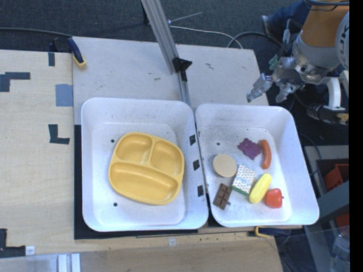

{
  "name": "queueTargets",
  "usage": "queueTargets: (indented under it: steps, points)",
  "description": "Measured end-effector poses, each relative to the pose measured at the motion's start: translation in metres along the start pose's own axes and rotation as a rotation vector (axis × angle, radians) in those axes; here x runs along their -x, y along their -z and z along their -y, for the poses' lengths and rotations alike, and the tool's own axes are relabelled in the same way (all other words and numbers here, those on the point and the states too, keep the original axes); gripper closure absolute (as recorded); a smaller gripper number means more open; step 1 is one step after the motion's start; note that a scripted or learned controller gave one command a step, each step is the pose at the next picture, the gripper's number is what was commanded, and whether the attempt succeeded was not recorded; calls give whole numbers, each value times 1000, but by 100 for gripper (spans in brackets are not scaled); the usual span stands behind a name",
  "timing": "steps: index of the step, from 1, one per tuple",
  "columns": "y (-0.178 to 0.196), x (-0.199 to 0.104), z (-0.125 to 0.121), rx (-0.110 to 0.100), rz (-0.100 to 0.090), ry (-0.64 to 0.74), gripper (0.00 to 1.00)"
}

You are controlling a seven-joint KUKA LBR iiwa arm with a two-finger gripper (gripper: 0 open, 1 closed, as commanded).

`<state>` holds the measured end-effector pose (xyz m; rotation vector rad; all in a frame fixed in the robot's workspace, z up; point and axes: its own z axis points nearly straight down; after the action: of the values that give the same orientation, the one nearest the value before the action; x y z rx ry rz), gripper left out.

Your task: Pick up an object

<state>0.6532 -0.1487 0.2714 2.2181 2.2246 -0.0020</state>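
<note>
The right bin (295,130) holds several small toy foods: a purple piece (249,148), an orange-red sausage (265,153), a tan round cookie (224,165), a pale patterned block (244,178), a yellow corn cob (260,188), a red tomato (274,198) and a brown chocolate bar (222,196). My gripper (271,89) hangs above the bin's far right corner, beyond its rim, well away from the food. Its two fingers are spread apart with nothing between them.
The left bin (91,152) holds a yellow divided plate (146,168). A slanted metal post (161,30) rises behind the bins where they meet. Cables and dark gear lie to the right of the bench.
</note>
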Motion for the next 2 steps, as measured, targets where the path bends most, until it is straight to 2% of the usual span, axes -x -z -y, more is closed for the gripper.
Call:
queueTargets:
  steps: [1, 2]
  points:
    - [0, 0, 0, 0, 0, 0, 0]
    - [-61, 7, -1, -6, 0, -2, 0]
